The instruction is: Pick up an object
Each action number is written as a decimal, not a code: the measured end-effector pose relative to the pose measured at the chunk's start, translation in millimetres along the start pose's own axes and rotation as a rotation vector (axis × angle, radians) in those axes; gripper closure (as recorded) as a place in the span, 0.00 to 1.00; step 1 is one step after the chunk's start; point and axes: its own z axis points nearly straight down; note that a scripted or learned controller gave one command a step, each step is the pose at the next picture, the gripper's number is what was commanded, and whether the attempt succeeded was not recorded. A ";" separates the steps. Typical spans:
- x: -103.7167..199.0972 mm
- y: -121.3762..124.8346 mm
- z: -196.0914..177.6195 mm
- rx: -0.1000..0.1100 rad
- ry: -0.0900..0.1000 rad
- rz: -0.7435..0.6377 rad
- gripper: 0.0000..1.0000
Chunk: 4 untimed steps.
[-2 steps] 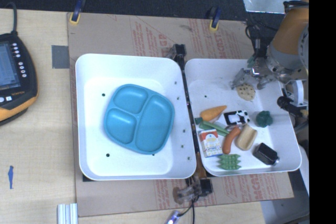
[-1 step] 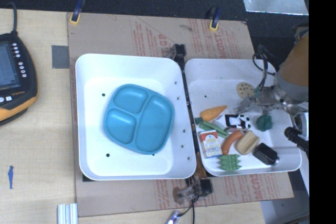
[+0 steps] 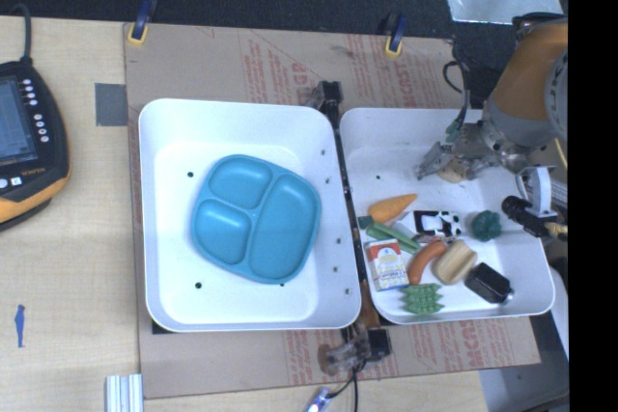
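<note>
Gripper [image 3: 446, 163]: fingers spread, holding nothing, low over the right bin's [image 3: 386, 132] far bare floor.
Nearest object: toy carrot [image 3: 392, 206], just nearward and left of the gripper.
Carrot axis: roughly left-right, slightly tilted.

The right shallow white bin [image 3: 386, 125] has bare floor across its upper left part, between its left wall and the pincer [image 3: 446, 164]. Its lower half is crowded: an orange carrot [image 3: 391, 206], a green bean-like piece [image 3: 389, 232], a black-and-white block [image 3: 436, 223], a dark green broccoli-like lump [image 3: 486, 225], a hot dog in a bun [image 3: 442, 260], a small carton [image 3: 386, 265], a black block [image 3: 488, 283] and a green leafy piece [image 3: 422, 299] lie close together. In the left white bin [image 3: 159, 135], a blue 3-compartment plastic tray [image 3: 256, 217] takes the middle, leaving a bare margin along the walls.
</note>
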 end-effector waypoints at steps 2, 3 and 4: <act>86.1 -34.7 1.4 0.004 0.001 -0.004 0.00; 23.5 -24.8 -49.0 0.000 -0.001 0.002 0.00; 9.1 -112.8 -3.8 0.003 0.000 -0.001 0.00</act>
